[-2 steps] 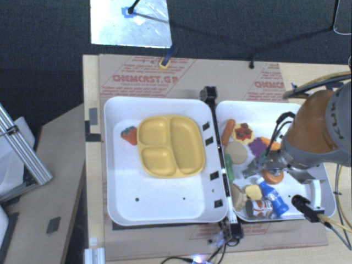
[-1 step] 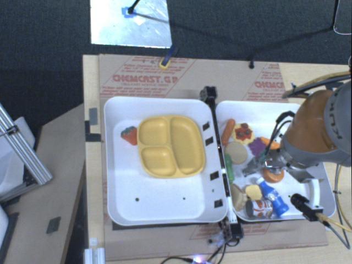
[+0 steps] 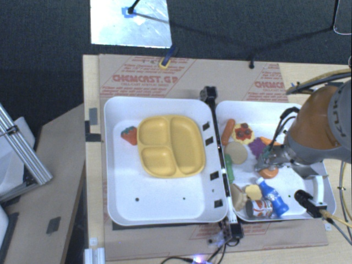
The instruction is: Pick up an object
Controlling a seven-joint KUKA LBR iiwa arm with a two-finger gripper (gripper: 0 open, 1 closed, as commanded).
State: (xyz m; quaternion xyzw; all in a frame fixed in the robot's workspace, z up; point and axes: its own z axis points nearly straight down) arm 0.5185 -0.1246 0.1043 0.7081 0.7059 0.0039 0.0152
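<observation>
Item 1, your gripper (image 3: 268, 159): low in the right bin (image 3: 330, 199), over the middle of the toy clutter; whether it is spread or closed cannot be told from above.

Item 2, orange toy piece (image 3: 269, 173): lies directly under and just in front of the gripper, apparently touching it. Judged light, rigid plastic, smooth and likely slippery; take it across its narrow width.

Item 3, purple toy (image 3: 257, 146): just beside the gripper on its far-left side.

Item 4, pale round disc (image 3: 237, 153): near, toward the divider.

Item 5, orange carrot-shaped toy (image 3: 227, 131) and red-and-yellow toy (image 3: 243, 131): at the bin's far end.

Item 6, blue bottle (image 3: 273, 198), small can (image 3: 260, 208) and yellow piece (image 3: 252, 191): crowded at the near end.

Item 7, left bin (image 3: 118, 202): yellow sectioned tray (image 3: 169, 146) with a toy strawberry (image 3: 129, 135) beside it, well apart from your gripper.
</observation>
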